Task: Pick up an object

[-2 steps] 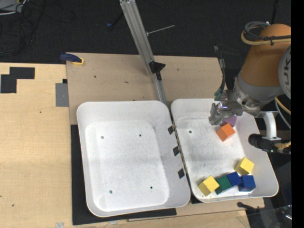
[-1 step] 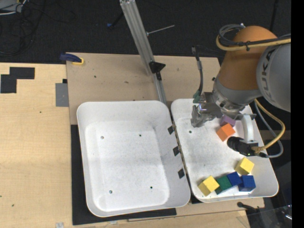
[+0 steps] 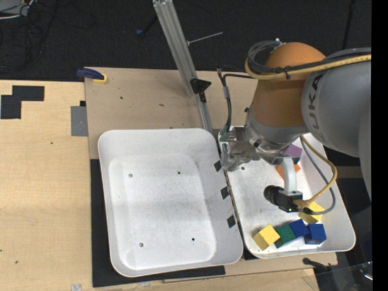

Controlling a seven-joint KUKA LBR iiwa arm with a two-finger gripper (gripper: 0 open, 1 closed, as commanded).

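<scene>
Grey arm with orange band reaches in from right, wrist over upper part of right bin (image 3: 339,238). Gripper (image 3: 233,156) low at bin's upper-left corner, near divide with left bin (image 3: 121,144); jaws hidden under wrist, cannot tell state. Yellow block (image 3: 265,236), green block (image 3: 285,232), blue blocks (image 3: 308,230) clustered lower right, well apart from gripper. Purple piece (image 3: 294,151) beside wrist.

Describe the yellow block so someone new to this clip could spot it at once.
Start at the right bin, the one the arm reaches into. Along its near edge sits a short row of blocks; the yellow block is at the row's left end, beside a green block and blue blocks. It is the row's only yellow one.
</scene>
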